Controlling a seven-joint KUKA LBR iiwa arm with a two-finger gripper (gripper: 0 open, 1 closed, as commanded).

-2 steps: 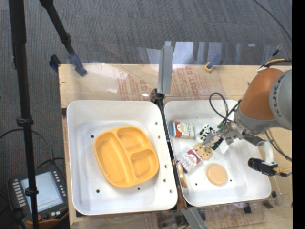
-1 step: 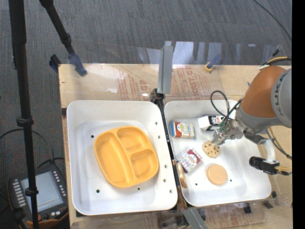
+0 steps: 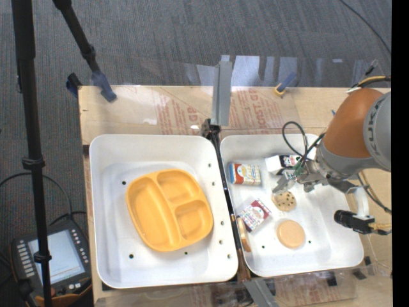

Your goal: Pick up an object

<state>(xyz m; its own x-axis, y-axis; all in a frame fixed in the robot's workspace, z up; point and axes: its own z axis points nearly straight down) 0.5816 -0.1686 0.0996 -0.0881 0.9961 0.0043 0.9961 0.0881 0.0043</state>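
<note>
Right bin (image 3: 345, 251): its near rim sits closest to the camera; low walls keep the loose pieces corralled for the arm, which reaches in from 3 o'clock.
Tan disc (image 3: 291, 233): flat on the bin floor at 6 o'clock of the tool, apart from its neighbours; probably the easiest pick.
Red packet (image 3: 254, 214): at 9 o'clock of the disc, tilted, near the dividing wall.
Cookie (image 3: 284, 201): speckled, just below the tool; likely the target, judging by how the tool hangs over it.
Small carton (image 3: 245, 173): at 9 o'clock of the tool, lying on its side.
Tool (image 3: 285, 182): low over the bin floor; nothing seen between its fingers; whether spread or closed, I cannot tell.
Left bin (image 3: 102, 165): holds a yellow tray (image 3: 169, 208), lying askew at its centre.
</note>
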